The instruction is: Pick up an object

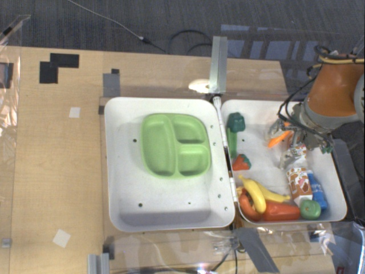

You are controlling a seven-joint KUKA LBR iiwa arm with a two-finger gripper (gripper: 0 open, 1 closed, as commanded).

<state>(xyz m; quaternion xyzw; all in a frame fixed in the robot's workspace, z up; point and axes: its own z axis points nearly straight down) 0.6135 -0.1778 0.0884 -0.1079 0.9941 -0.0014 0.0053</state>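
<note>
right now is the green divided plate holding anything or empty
Empty: the green divided plate in the left bin shows bare compartments.

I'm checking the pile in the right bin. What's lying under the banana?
The banana lies across a red pepper-like piece in the right bin. Whatever sits beneath their overlap is covered.

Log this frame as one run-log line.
arm: over right bin | tool: low by orange piece | grasp: unconfirmed | green tray: left bin
</note>
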